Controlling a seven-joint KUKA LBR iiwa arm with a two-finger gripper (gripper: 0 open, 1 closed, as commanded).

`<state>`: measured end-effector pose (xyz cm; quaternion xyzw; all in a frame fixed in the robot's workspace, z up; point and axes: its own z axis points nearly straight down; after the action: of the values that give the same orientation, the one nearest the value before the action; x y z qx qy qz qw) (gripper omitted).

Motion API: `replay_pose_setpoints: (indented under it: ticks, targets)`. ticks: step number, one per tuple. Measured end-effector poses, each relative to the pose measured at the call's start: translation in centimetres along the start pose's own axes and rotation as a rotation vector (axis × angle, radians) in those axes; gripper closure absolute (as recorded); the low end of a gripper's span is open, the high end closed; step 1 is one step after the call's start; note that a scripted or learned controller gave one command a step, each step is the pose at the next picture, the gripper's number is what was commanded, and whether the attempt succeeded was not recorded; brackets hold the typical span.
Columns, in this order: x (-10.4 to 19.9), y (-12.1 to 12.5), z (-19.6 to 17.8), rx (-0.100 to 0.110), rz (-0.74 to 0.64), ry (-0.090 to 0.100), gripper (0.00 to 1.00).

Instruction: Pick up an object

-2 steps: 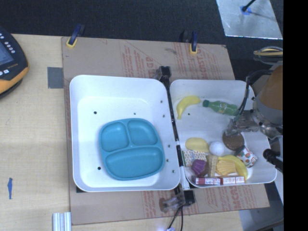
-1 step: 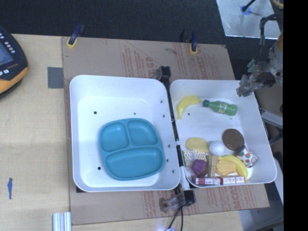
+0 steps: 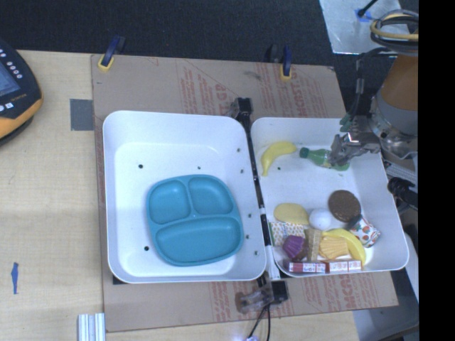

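My gripper [image 3: 343, 150] hangs over the far right part of the right bin [image 3: 284, 190], reaching in from the right. A green bottle-shaped toy [image 3: 318, 155] lies right at the gripper's tip, partly under it; whether it is gripped is unclear. A small yellow banana [image 3: 276, 153] lies to the left of it. Nearer the front sit a brown round disc [image 3: 345, 205], a pale yellow lump [image 3: 291, 213], a white egg [image 3: 321, 220], a purple toy [image 3: 293, 246], a yellow piece [image 3: 342, 245] and a red-and-white box [image 3: 327, 266].
The left bin [image 3: 128, 155] holds a blue divided plate [image 3: 195, 219]. Clamps [image 3: 285, 61] pin the cardboard at the back. A yellow-and-black device [image 3: 14, 84] lies at the far left of the bench. Bare bin floor lies between the banana and the front pile.
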<state>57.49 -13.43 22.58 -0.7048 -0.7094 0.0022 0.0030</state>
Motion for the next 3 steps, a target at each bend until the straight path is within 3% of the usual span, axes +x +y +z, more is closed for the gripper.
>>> replay_pose_setpoints:
  ticks: [1, 2, 3]
  targets:
    - [7.0, -10.4, 1.3, 0.007, -0.002, 0.004, 1.00]
    - [6.4, -2.3, -4.5, -0.015, 0.001, -0.003, 1.00]
    - [-0.5, 4.9, -5.2, -0.012, 0.006, -0.006, 1.00]
